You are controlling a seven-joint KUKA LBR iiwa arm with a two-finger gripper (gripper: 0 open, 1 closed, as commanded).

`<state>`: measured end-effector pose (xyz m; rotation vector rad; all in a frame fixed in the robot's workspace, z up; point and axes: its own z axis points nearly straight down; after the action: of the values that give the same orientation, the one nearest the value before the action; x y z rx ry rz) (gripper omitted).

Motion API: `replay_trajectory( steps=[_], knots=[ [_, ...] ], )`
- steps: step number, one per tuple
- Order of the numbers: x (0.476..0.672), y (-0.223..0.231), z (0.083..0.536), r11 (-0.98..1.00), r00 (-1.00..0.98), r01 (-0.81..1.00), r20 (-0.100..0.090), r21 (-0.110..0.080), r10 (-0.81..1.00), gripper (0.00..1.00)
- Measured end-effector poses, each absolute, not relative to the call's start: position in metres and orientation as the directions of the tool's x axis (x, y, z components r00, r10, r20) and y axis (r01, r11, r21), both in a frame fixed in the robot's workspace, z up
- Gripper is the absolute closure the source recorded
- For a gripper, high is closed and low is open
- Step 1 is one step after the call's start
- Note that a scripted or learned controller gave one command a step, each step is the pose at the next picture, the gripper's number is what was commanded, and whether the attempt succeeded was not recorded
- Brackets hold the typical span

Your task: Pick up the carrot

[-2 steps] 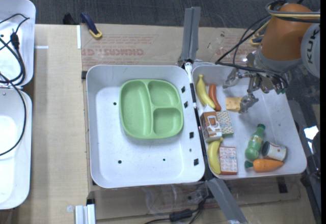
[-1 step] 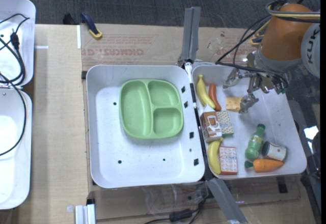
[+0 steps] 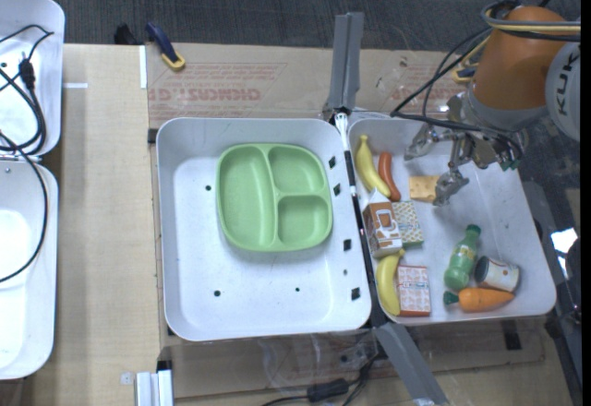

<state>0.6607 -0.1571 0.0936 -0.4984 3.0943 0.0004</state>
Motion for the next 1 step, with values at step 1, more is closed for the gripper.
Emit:
replay_trajectory(
  steps=[1],
  knots=[
    [0.6607,-0.1571,0.0936,0.949,-0.949,-0.314,-0.007,-0.001,-0.314,0.00]
  ],
)
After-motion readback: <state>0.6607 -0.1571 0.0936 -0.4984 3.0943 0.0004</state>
